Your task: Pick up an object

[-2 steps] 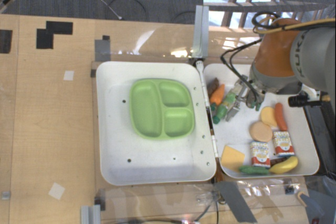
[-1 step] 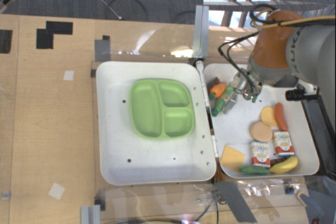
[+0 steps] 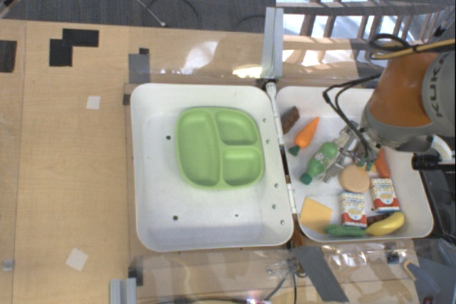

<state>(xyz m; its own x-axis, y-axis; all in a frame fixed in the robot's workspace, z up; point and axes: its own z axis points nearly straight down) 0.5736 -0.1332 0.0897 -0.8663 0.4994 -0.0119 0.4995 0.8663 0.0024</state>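
Note:
My gripper hangs low in the right bin, reaching in from the right under the orange wrist band. It sits just right of a green bottle and just above a round tan cookie. I cannot tell whether it touches either one. An orange carrot and a brown piece lie toward the bin's far left. A red-orange piece shows partly, right of the gripper.
Near the right bin's front lie two small cartons, a yellow cheese wedge, a green pickle and a banana. The left bin holds a green divided plate. Black cables loop behind the arm.

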